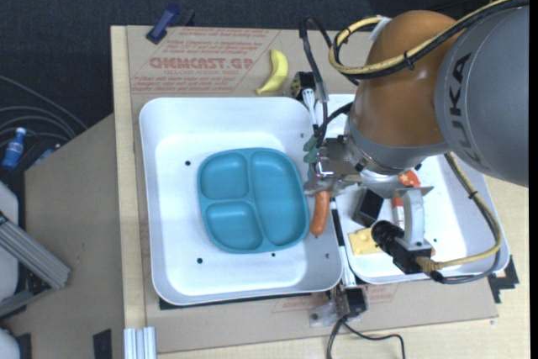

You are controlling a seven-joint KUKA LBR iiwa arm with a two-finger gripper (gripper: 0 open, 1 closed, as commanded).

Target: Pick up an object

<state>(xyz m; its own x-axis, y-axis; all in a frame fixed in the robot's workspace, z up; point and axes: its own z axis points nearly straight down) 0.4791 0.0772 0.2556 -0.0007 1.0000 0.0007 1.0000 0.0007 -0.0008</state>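
End effector (322, 181): low over the left bin's right edge, grip can't be told.
Orange sausage (319, 214): just below it.
Blue plate (250, 199): left bin (168, 181).

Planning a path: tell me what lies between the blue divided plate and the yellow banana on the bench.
In the camera view, between the blue divided plate and the banana lie bare white bin floor, the bin's far rim, then printed cardboard.

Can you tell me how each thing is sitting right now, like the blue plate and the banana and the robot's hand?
Blue divided plate: flat, right way up, in the left bin.
Orange sausage-like object: at the plate's right edge, just below the gripper; held or not, unclear.
Banana: lying on the bench behind the left bin.
Yellow piece: lying in the right bin.
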